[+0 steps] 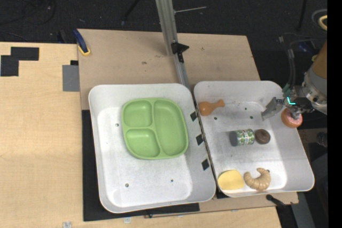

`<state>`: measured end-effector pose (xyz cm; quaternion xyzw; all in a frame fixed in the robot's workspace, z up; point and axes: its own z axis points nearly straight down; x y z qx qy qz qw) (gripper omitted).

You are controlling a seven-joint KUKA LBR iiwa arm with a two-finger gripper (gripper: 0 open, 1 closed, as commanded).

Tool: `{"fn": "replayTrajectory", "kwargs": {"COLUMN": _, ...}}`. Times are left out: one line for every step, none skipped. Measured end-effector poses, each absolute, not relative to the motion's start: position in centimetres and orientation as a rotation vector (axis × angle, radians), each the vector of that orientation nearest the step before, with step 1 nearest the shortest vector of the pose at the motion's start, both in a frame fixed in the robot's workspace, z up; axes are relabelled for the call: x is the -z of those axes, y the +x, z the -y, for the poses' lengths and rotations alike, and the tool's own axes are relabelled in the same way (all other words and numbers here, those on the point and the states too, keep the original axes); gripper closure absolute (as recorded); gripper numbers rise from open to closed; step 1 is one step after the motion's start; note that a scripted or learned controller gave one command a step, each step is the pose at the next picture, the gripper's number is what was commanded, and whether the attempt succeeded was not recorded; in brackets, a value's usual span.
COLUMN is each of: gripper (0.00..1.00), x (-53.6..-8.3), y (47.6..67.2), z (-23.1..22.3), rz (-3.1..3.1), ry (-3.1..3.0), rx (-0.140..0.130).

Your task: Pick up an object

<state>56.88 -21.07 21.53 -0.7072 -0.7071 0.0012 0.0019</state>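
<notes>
Our gripper (279,107) hovers at the right bin's (299,163) right edge, beside a donut (292,118); we cannot tell its state. The can (244,138) lies mid-bin on its side: probably light, stiff, slippery, prone to roll. We would grasp across its body.

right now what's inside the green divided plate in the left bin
The green divided plastic plate holds no items; all three compartments show bare. It lies flat in the left white bin, so whatever is beneath it is covered.

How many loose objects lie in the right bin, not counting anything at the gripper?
5: an orange pear at upper left, a can and a brown donut in the middle, a yellow piece and a croissant at the front.
</notes>
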Motion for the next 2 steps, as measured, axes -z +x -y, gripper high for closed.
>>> {"fn": "replayTrajectory", "kwargs": {"gripper": 0.0, "x": -21.7, "y": 57.0, "z": 21.1, "rz": 2.221, "ry": -2.22, "rx": -0.001}}
{"fn": "replayTrajectory", "kwargs": {"gripper": 0.0, "x": -15.9, "y": 55.9, "z": 21.1, "rz": 2.215, "ry": -2.217, "rx": -0.006}}
